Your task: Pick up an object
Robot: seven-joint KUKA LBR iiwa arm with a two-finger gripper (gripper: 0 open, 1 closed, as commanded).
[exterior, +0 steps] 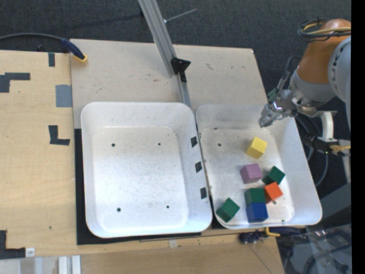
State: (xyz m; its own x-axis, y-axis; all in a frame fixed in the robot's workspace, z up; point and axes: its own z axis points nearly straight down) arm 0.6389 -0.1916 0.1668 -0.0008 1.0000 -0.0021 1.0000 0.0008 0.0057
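My gripper (268,119) sits over the far right corner of the right bin (302,153), up near the rim. Can't tell how the fingers stand: the tips blur together against the white wall. Nothing visible between them, so I'm not claiming a hold.

Objects are all in the right bin, toward the near side:
- yellow block (257,147), the one closest to me, just below the gripper and apart from it
- purple block (250,173), nearer the camera than the yellow one, middle of the bin
- small dark green block (277,174), just right of the purple one
- orange block (274,191), touching or nearly touching that green one (can't separate them cleanly)
- green block (255,196), left of the orange one
- blue block (257,212), directly against the green one on its near side
- another green block (228,209), off by itself at the near left corner, tilted

Left bin (91,170) is next to the right one, their rims meeting in the middle. Both sit on the counter (125,79), and a metal rail (159,30) runs diagonally across the far side.

Labels: nothing readable anywhere. Blocks are plain-faced, bins unmarked apart from dark dots, and the dark tape patches on the wooden board (28,153) to the left carry no text.
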